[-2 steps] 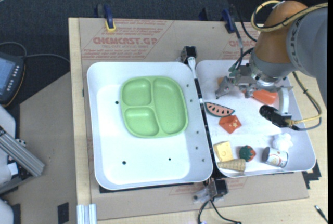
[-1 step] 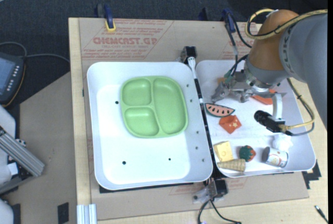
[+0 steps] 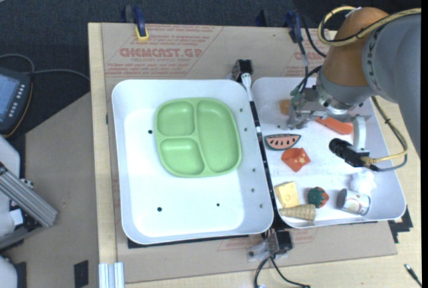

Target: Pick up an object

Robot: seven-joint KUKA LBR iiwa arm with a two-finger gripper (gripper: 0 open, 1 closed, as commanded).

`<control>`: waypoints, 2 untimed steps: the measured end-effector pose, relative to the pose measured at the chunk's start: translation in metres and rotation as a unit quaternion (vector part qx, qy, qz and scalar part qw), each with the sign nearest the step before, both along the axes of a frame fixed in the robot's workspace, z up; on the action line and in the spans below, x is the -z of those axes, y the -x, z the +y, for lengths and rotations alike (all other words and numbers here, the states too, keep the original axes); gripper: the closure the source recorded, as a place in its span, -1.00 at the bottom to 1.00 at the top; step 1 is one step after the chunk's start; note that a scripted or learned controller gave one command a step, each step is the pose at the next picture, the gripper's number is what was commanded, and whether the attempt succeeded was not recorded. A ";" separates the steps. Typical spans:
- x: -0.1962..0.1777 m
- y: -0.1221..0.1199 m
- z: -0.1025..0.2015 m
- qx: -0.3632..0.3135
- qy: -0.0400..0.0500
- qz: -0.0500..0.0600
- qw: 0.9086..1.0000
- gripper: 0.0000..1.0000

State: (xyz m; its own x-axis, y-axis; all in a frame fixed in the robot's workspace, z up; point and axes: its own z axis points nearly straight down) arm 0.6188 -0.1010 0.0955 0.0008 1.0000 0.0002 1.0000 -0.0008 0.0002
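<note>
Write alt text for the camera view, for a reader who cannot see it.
A grey robot arm reaches from the right, its gripper low over the right bin near a watermelon slice and other toy foods. The left bin holds a green divided plate.

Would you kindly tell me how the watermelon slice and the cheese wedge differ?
The watermelon slice is red with a green rind and dark seeds; the cheese wedge is pale yellow. The slice is a half-moon, the cheese blocky. The slice lies nearer the gripper, the cheese towards the near rim. Both lie in the right bin, close to its left wall.
</note>
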 end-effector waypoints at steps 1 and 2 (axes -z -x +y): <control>-0.064 0.001 -0.003 0.000 0.001 -0.004 1.000 1.00; -0.126 -0.005 0.002 -0.001 0.001 -0.004 1.000 1.00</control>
